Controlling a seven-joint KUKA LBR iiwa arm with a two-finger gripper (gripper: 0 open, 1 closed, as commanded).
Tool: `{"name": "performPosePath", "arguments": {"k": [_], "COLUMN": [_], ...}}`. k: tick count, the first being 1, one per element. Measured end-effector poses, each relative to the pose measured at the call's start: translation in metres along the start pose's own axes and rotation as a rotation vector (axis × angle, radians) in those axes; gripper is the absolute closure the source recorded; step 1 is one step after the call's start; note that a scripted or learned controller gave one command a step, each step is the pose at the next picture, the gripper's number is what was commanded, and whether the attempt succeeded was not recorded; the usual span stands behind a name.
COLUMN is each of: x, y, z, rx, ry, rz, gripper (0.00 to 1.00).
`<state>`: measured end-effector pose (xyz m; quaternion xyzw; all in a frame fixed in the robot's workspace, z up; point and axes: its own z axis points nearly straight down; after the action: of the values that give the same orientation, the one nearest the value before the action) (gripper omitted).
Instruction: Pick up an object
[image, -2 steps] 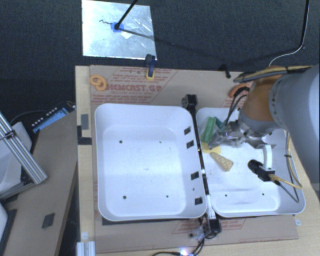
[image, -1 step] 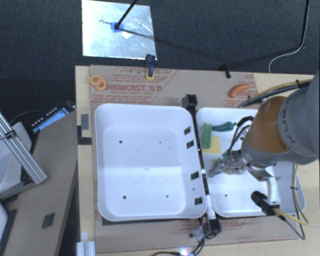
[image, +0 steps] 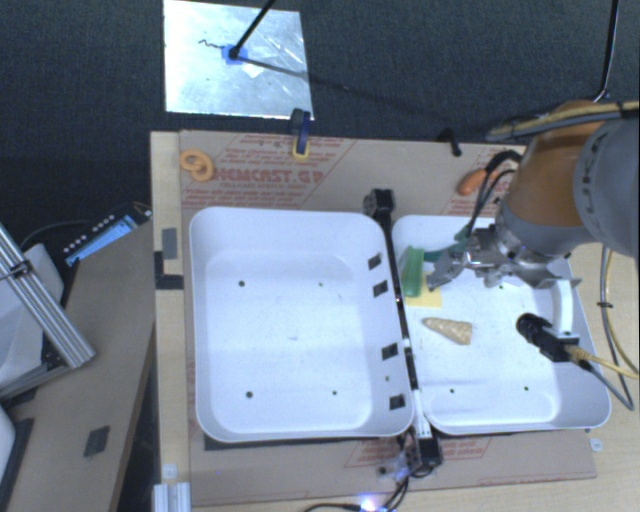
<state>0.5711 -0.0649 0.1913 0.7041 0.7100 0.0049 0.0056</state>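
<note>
Starting at the near edge of the right bin (image: 500, 415): plain white floor. Further in, around the middle, tan cone-shaped piece (image: 447, 329), lying flat, apart from everything else. Beyond that, hard against the bin's left wall toward its far left corner, green block (image: 412, 272) over a yellow flat piece (image: 429, 297); touching, but resting on it or merely overlapping, cannot tell. Pincer (image: 445, 268) low, just beside the green block on its right, pointed at it from the arm side. Opening of the pincer: cannot tell from this slant. Hold on anything: none visible. Left bin (image: 290, 330) alongside, past the shared wall. Farther back on the surface: orange ring (image: 196, 164) at the far left corner, yellow-and-blue clamp (image: 299, 133) on the far edge.

Judged likely target: green block, not yet lifted.

Risks from here:
- Closing off-centre and shoving the block tighter into the wall instead of gripping it.
- Striking the wall itself, given so little room on that side.
- Pinching the yellow piece along with the block, then shedding one on the lift.
- Slipping off a narrow, smooth-looking face.

Tan piece probably easier, well clear of walls.
</note>
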Motion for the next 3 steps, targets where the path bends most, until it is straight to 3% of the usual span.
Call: {"name": "performPosePath", "arguments": {"k": [1, 2, 3], "x": [0.09, 0.098, 0.097], "y": [0.006, -0.013, -0.013], "z": [0.007, -0.174, -0.177], "rx": [0.013, -0.004, 0.008], "ry": [0.006, 0.003, 0.0], "rz": [-0.004, 0.002, -0.001], "gripper": [0.0, 0.0, 1.0]}}
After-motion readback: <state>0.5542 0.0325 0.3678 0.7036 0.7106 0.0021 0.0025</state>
